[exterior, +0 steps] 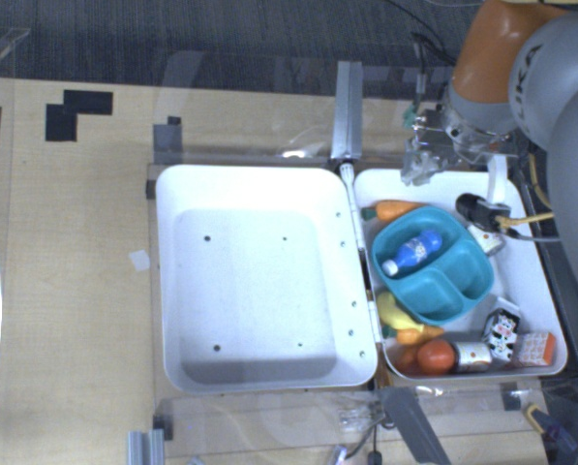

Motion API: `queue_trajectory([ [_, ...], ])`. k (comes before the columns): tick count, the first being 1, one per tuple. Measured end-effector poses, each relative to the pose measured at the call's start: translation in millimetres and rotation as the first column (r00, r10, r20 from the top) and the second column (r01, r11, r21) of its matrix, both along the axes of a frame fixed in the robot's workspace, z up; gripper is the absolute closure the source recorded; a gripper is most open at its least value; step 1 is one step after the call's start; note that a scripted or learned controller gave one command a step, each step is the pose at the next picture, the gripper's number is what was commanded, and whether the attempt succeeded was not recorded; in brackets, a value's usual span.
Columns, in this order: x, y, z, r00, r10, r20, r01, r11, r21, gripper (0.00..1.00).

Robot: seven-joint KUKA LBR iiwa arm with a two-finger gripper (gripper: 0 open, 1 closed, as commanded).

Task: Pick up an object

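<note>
Robot gripper [419, 168] hovers over right bin's [545, 294] far edge; jaws' state unclear. Small blue bottle [411, 252] lies in blue divided dish [434, 264]: probably light, slippery, best grasped across its middle.

Two white bins are sitting side by side on the counter [66, 289]. The left bin [259, 279] is lying beside the right bin [535, 289], which is holding a blue divided dish [448, 279] with a blue-and-white bottle [411, 252] lying in it. An orange carrot [397, 209] is lying beyond the dish; a yellow piece [393, 312], a red tomato [437, 356] and small packages [519, 342] are crowding the near edge. The gripper [422, 163] is hanging over the far rim of the right bin, nothing showing between its jaws.
</note>
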State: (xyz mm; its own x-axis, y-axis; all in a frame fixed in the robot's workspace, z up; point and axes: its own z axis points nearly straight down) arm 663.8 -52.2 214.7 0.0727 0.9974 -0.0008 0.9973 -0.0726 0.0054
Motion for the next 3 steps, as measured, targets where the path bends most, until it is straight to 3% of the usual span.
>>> queue_trajectory([
  [1, -45.2, -9.0, -5.6, 0.999, 0.042, -0.001, -0.042, 0.999, 0.001, 1.0],
  [2, -43.6, -7.8, 5.7, 0.999, 0.047, 0.003, -0.047, 0.999, 0.0, 1.0],
  [3, -79.4, -1.8, 50.3, 0.998, 0.058, 0.001, -0.058, 0.998, 0.001, 1.0],
])
